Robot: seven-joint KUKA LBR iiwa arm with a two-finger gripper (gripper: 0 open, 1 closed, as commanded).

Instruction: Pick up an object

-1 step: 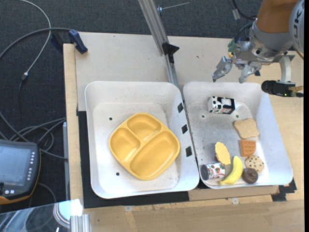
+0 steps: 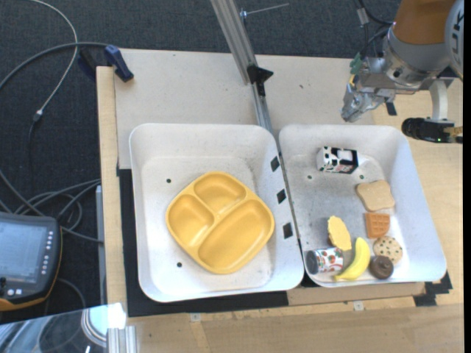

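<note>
From above, the hand (image 2: 358,107) hangs over the bare counter (image 2: 191,87) just past the far rim of the right bin (image 2: 423,219), with the grey arm and its orange band (image 2: 427,17) rising behind it at the upper right; I cannot tell from here whether it is spread or pressed together, and nothing shows in its grip. The nearest thing to it is a black-and-white carton (image 2: 338,159), lying just below it inside the bin. Farther from the hand sit a slice of bread (image 2: 375,195) and an orange cracker (image 2: 377,223), then a yellow corn piece (image 2: 339,233), a banana (image 2: 357,259), a cookie (image 2: 388,249), a chocolate doughnut (image 2: 380,267) and a small can (image 2: 324,259) on its side. Well off to the hand's lower left, a yellow divided plate (image 2: 220,221) rests in the left bin (image 2: 147,153).
</note>
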